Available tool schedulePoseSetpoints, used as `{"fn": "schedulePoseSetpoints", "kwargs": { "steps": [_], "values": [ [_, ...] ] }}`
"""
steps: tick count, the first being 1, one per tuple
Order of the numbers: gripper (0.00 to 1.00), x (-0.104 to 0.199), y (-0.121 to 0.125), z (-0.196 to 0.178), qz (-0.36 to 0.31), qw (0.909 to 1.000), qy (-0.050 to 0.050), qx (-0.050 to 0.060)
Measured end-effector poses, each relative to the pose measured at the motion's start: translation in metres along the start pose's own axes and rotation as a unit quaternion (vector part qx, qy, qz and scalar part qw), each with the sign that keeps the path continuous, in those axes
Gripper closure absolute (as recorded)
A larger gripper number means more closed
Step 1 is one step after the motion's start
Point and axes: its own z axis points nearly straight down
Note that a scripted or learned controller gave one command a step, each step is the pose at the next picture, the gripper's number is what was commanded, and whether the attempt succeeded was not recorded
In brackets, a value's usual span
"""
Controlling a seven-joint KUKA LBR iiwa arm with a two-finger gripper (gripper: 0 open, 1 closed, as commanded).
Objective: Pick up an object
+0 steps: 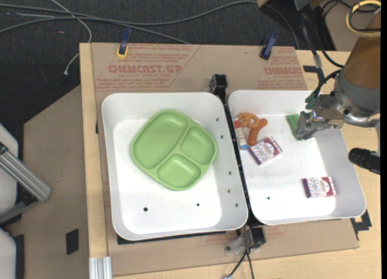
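Fingers [304, 128], state unclear, hover beside green block [294, 121], near orange toy [251, 123] and packets [266, 150].

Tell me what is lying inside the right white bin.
In the right shallow white bin: an orange plastic piece, two small purple-and-white packets, and a green object partly covered by the arm's hand. The green object's shape stays unclear.
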Motion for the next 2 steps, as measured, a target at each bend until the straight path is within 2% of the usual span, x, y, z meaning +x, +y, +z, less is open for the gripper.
{"fn": "schedulePoseSetpoints", "kwargs": {
  "steps": [2],
  "values": [
    [1.00,0.108,-0.010,-0.005,0.000,1.0000,0.000,0.001]
  ]
}}
